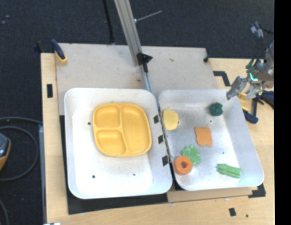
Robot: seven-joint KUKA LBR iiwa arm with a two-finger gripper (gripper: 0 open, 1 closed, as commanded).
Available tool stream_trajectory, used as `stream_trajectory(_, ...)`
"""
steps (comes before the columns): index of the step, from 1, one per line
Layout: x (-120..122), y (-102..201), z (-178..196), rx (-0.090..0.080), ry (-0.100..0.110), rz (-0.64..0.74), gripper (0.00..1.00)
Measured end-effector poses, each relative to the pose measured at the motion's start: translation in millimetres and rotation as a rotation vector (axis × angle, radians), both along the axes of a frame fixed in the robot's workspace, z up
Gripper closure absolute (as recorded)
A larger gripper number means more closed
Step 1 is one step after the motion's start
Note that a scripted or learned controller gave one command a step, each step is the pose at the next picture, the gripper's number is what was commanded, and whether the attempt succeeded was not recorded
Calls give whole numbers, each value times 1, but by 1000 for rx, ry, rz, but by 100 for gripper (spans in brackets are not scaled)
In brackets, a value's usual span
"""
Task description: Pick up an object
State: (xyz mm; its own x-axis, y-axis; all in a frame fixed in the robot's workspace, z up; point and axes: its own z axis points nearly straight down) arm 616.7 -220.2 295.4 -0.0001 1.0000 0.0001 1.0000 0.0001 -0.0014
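Two shallow white bins are seen side by side on the bench, the left bin point(77, 182) and the right bin point(251, 165). A yellow three-compartment plate point(122, 129) is laid flat in the middle of the left bin, its two smaller compartments to the left and one long compartment to the right. The loose objects are all found in the right bin. A pale yellow piece point(170, 119) is set near that bin's left wall. A dark green round object point(216, 109) is placed toward the far right corner. An orange flat piece point(203, 136) is positioned near the bin's centre. A light green leafy object point(191, 154) is found just beside an orange ring point(183, 165), the two touching or very nearly so; which cannot be told. A green elongated object point(229, 170) is laid near the near right corner, apart from the others. The gripper point(239, 89) is seen at the right bin's far right rim, just beyond the dark green round object and not touching it. Nothing is seen between the claw's tips; whether it is spread or closed cannot be told at this resolution. A slanted metal pole point(129, 27) is mounted behind the bins.
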Motion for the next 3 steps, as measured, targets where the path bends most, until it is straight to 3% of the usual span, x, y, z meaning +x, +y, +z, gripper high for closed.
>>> stream_trajectory(1, 1, 0, 2, -1, -4, 1, 0)
stream_trajectory(3, 14, 0, -105, -1, 1, 1, 0)
